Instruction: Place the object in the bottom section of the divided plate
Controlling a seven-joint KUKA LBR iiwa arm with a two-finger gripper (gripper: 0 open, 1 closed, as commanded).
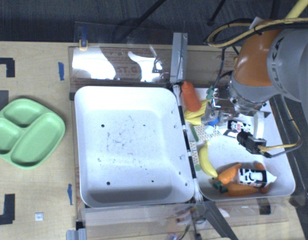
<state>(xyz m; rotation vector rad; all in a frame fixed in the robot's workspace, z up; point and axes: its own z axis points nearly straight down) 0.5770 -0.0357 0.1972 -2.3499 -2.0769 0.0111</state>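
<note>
At the far left of the desk [38,194] a green divided plate [26,132] is seen, lying flat on bare wood with open room on all sides and well apart from the bins. Its largest section [39,139] lies toward the lower right, and two smaller sections sit above and to the left. Black tape marks are seen near the desk's left edge.

Next comes the left bin [129,144], whose white floor is marked only by faint scuffs. Its right rim touches the right bin [284,184] along a central seam.

The right bin is crowded. Along its left wall an orange carrot-like piece [190,96] is lying above a yellow piece [195,116], and a banana [206,160] is lying lower down. At the bottom an orange toy [233,180] is found beside a black-and-white item [254,176], close to the front rim.

The arm [274,54] is seen over the upper part of the right bin, with the claw [216,115] lowered just beside the yellow piece. Whether the claw is open or shut cannot be told. No object is seen on the plate.
</note>
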